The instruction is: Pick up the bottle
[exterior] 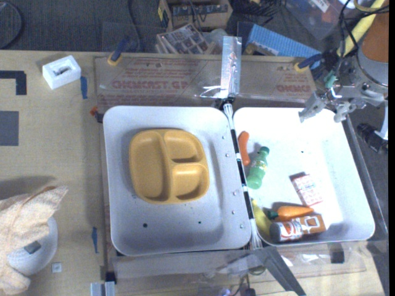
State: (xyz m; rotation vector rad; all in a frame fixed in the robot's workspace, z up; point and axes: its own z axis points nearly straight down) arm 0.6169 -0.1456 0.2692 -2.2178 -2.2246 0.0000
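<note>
Lying in the smooth white bin (pixel 345 147), a slender green plastic bottle (pixel 257 168).

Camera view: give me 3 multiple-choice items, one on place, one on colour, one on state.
1. Where is the green bottle?
A. In the right bin, near its left wall
B. On the yellow tray
C. On the bench outside the bins

2. What colour is the divided tray in the left bin?
A. Blue
B. Yellow
C. Red

3. How does the green bottle stand?
A. Upright on its base
B. Held between the gripper's fingers
C. Lying on its side on the bin floor

Answers:
1 A: the bottle lies in the right bin, close to the wall beside the left bin.
2 B: the tray is yellow.
3 C: the bottle lies flat, cap toward the far side, while the gripper hangs over the bin's far right corner, apart from it.
</note>
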